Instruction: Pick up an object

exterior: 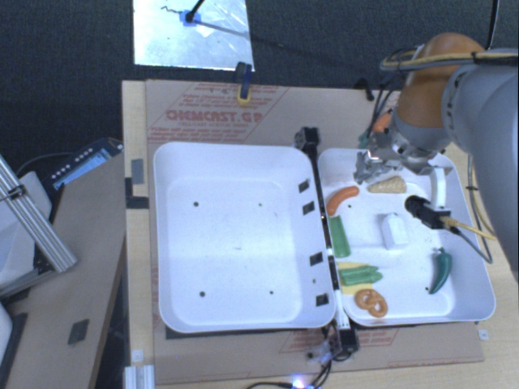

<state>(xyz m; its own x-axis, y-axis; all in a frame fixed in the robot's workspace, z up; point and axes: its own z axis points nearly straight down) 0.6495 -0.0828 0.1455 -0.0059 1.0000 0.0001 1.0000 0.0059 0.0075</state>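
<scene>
Your fingers point(366, 168) hang low in the shallow white right-hand bin point(470, 298), just beside the tan bread-shaped piece point(387, 186); whether they're released or clenched, you cannot tell.

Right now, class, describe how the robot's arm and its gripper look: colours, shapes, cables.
The arm is bulky, rounded and grey, with a wide orange band above the wrist. Dark cables loop beside the band. The gripper is a small silvery metal piece below the wrist.
</scene>
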